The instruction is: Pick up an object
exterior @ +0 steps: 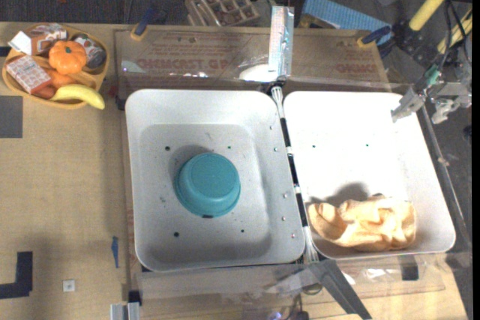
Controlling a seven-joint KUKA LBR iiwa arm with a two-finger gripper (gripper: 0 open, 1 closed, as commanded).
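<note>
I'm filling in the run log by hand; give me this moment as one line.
left bin: teal bowl, upside down | right bin: crumpled orange cloth, near corner | nothing picked up yet

A teal bowl (pixel 208 183) sits upside down in the left bin (pixel 150 116); a crumpled orange-cream cloth (pixel 364 222) (bunched, folded) lies along the right bin's (pixel 337 124) near edge

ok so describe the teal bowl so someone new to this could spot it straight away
Find the two shallow white bins side by side and take the left-hand white bin. Near its middle sits a round teal plastic bowl, upside down. The right-hand white bin holds a crumpled orange-and-cream cloth, soft and shapeless by comparison.
</note>
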